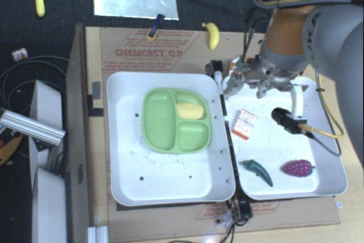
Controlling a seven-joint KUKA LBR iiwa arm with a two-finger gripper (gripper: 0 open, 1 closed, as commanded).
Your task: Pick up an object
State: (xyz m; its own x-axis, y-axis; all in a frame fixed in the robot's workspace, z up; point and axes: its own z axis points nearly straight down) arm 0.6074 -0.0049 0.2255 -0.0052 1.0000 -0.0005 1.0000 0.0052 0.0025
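Two bins (122, 122), green plate (165, 125) left, grapes (297, 168) right

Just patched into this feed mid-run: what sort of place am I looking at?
Probably a robotics lab grasping bench: two shallow white plastic bins on brown cardboard, toy food such as a purple plastic grape bunch, loose black cables on the dark floor.

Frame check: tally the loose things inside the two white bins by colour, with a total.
Green: 2, the divided plate and the pepper
Yellow: 1, the block on the plate
Red and white: 1, the small box
Purple: 1, the grape bunch
Total: 5
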